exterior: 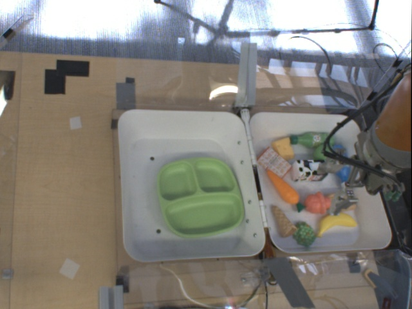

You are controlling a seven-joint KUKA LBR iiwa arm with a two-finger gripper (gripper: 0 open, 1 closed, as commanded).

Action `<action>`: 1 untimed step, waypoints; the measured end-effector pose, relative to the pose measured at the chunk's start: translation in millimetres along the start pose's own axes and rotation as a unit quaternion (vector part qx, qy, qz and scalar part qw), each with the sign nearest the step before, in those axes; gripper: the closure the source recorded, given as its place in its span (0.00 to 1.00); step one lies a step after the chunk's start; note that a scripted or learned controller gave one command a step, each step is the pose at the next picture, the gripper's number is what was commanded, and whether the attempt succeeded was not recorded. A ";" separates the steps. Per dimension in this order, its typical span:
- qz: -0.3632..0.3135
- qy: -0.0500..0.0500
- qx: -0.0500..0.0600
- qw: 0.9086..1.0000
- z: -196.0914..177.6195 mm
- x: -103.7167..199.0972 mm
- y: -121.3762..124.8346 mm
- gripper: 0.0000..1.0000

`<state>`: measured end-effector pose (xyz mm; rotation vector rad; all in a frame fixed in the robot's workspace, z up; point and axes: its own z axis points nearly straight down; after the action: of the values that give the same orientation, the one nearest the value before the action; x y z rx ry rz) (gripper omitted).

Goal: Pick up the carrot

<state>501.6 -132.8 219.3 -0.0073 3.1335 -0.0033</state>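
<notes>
**Carrot lies slantwise in the right bin, hand low at the bin's right side**

We can read no brand, label or writing on anything here; the small box [275, 162] with a pink-and-white pattern is too blurred for us to make out print.

The carrot [283, 187] lies flat in the right bin [373, 240], near that bin's left wall, right of centre in the frame. Its long axis runs on a diagonal from upper left to lower right. The end toward the lower right looks thicker and touches or nearly touches a small green bit; which end is the tip we cannot say for sure.

Around it we see the patterned box just above its upper end, a black-and-white cow figure [307, 170] just to its right, a yellow wedge [282, 148] and a green bottle [309, 139] higher up, an orange-red lumpy item [317, 203] to its lower right, an ice cream cone [282, 220], a broccoli piece [305, 234] and a banana [337, 223] along the bin's lower part.

The arm enters from the right edge of the frame, its orange band at the upper right, black cables looping over the bin. The hand [346, 200] sits over the right part of the right bin, just above the banana and apart from the carrot. We cannot tell how wide it stands, and we see nothing clearly held.

The left bin [138, 172] holds a green divided plate [201, 196]. Both bins rest on the bench [58, 192].
</notes>
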 end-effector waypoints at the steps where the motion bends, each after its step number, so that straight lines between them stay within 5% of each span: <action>1: -0.012 0.001 -0.002 1.000 54.8 0.9 49.7 0.00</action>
<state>500.9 -83.3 164.4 -0.0435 3.1362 0.0029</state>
